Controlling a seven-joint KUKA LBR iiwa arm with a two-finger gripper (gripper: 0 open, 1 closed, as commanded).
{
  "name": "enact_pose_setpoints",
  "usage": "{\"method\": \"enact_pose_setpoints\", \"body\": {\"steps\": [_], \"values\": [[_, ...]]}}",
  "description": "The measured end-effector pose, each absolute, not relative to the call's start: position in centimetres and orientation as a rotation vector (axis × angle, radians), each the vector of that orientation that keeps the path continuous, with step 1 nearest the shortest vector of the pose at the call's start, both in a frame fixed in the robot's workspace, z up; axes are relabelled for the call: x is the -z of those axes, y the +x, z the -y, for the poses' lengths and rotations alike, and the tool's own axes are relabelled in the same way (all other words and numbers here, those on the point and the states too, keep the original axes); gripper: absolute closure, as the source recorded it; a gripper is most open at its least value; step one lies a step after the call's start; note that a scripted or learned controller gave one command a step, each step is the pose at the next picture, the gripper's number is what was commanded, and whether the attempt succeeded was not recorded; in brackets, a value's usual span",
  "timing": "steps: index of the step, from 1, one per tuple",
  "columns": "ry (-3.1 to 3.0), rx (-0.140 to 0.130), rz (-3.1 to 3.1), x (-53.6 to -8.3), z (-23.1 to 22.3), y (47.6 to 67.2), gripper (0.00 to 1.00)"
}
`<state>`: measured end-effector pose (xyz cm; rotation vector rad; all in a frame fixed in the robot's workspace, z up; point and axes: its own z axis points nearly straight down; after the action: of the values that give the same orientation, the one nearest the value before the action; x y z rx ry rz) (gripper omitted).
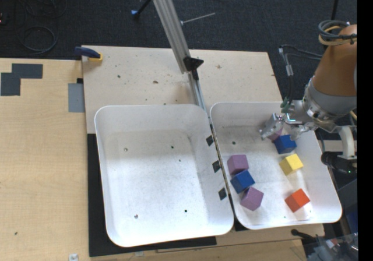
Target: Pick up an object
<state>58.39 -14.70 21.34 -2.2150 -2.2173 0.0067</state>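
The right bin (326,210) holds several small cubes. A blue cube (285,144) lies directly under my gripper (281,128), which hangs low over the bin's far right part and partly covers the cube's top edge. I cannot see whether the gripper touches it. A yellow cube (291,163) sits just in front of the blue one, and an orange cube (298,200) lies nearer the bin's front. Close to the divider stand a purple cube (237,163), a second blue cube (242,180) and another purple cube (252,198), bunched together.
The left bin (111,196) is alongside. A slanted metal rail (172,27) rises behind the bins' junction. Black clips (216,166) line the divider between the bins. A blue and yellow clamp (88,53) lies at the bench's far left corner.
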Motion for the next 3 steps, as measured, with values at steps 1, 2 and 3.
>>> {"method": "enact_pose_setpoints", "body": {"steps": [1, 2, 3], "values": [[-2.220, -0.002, 2.219, -21.6, 14.8, 58.5, 0.00], [-2.218, -0.007, 2.216, -17.3, 14.7, 58.5, 0.00], [-2.220, -0.007, 2.215, -12.0, 15.5, 59.0, 0.00]]}}
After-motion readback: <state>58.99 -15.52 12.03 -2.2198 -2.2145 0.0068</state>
